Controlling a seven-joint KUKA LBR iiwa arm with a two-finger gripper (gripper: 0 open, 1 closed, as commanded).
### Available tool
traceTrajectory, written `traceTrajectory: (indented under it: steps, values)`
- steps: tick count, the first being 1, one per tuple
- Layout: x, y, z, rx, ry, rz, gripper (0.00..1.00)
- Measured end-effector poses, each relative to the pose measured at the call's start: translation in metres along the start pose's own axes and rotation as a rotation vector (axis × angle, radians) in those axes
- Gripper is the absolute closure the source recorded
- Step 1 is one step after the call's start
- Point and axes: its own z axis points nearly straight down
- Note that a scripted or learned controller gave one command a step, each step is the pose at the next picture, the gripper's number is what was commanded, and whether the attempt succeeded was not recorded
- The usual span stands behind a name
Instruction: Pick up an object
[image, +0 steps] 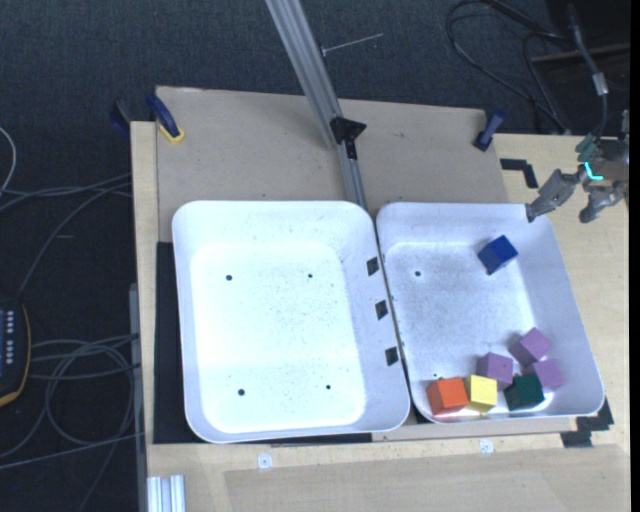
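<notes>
One fixed camera high above the bench (300, 150), angled down at a slant, facing 12 o'clock, both bins (190, 300) fully framed, floor around

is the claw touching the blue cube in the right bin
Apart. The camera view shows bare white bin floor between the claw and the blue cube.

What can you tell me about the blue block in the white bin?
The blue block is a small cube, solid blue with a matte look, maybe foam or painted wood. It sits turned at an angle on the floor of the right bin, near the far edge. Nothing touches it: the other blocks are bunched in the near corner, and the claw hangs beyond the bin's far right corner.
</notes>
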Motion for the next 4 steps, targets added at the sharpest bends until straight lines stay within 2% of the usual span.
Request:
traceTrajectory:
  steps: [1,3,4]
  values:
    - [-0.001,0.0,0.063,0.006,0.002,0.001,0.0]
    - [0.009,-0.003,0.153,0.005,0.002,0.001,0.0]
    - [0.009,0.0,0.138,-0.004,0.0,0.0,1.0]
